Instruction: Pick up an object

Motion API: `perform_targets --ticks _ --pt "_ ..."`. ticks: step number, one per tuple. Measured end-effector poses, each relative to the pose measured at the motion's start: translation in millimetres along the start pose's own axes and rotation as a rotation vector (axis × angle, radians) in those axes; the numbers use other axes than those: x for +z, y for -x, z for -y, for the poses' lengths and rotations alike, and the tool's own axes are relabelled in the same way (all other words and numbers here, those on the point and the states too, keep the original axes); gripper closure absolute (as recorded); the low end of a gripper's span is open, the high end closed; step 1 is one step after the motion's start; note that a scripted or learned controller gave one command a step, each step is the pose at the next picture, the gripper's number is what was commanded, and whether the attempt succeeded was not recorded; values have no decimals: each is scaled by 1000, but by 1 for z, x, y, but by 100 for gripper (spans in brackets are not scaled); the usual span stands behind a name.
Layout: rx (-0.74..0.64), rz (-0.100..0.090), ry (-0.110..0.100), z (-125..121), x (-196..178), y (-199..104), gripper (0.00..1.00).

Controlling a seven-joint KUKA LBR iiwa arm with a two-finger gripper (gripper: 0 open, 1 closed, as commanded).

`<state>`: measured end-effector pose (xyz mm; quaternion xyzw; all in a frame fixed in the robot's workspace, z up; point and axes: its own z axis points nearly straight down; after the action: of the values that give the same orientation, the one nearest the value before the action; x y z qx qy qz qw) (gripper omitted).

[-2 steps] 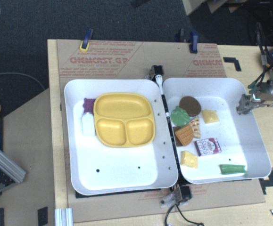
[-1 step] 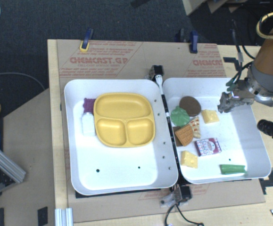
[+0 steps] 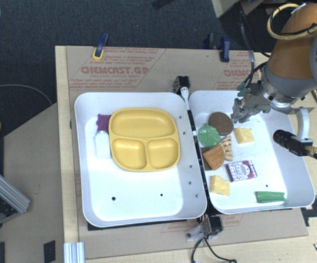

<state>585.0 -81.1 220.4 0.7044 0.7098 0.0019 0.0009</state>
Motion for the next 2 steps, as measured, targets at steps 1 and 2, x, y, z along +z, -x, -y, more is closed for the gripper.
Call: perform_targets --ticks 1,2 --pt "2 0 -5 -6 7 -49 100" --pt "2 0 -1 -7 2 -99 100"
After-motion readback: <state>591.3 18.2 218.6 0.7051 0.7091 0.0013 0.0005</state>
